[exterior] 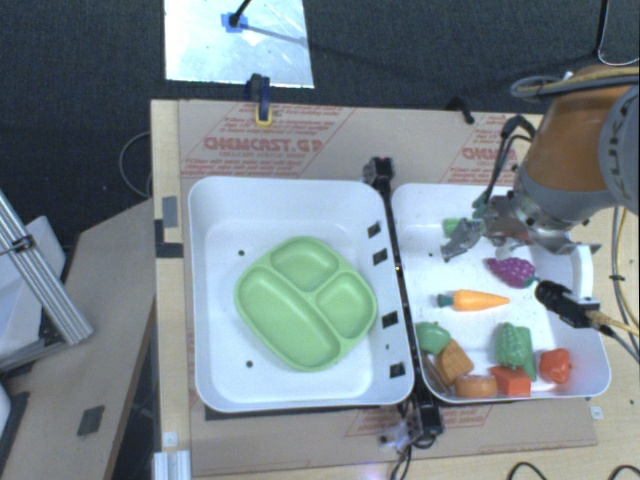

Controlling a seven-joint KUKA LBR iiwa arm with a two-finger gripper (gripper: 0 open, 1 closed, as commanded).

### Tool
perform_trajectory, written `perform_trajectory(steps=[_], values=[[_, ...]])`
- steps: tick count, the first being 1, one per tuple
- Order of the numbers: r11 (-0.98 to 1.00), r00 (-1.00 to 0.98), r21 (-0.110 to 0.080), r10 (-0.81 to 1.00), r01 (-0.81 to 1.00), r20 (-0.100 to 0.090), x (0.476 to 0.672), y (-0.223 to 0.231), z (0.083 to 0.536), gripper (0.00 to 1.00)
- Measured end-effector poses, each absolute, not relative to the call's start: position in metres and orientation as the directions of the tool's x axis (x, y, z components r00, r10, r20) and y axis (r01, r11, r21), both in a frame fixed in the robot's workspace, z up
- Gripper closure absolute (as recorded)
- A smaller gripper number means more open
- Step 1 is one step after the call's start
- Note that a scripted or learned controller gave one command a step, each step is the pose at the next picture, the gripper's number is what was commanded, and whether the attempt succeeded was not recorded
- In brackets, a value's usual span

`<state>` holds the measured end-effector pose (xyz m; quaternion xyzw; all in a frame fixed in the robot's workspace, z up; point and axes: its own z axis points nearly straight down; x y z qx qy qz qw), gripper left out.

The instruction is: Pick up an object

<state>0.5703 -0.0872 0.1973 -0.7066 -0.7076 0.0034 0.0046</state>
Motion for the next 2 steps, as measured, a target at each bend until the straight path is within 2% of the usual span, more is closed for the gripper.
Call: perform_trajectory(steps=[1, 2], values=[[0.004, -0.004, 0.001, 1.000, 1.000, 0.000, 0.573, -0.087, 0.204, 0.00], [0.001, -0.001, -0.004, 1.000, 1.000, 0.001, 0.577, -0.088, 0.142, 0.00]])
